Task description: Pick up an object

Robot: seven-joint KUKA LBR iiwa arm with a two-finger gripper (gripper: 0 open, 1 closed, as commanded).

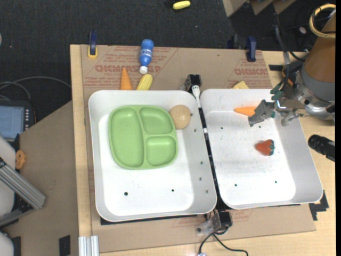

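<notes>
Left bin [106, 159] holds a green tray [143, 136] and tan ball [180, 116]; right bin [234, 188] — carrot [245, 111], strawberry [265, 148]. My gripper [272, 112] hovers right-centre — fingers open, empty.

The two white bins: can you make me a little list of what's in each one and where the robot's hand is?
left bin: green divided plate, round tan ball-like thing touching its upper right
right bin: orange carrot, red strawberry-like toy
end effector: over the right bin's upper part, beside the carrot, holding nothing visible
behind the bins: blue bottle, corn, second carrot
</notes>
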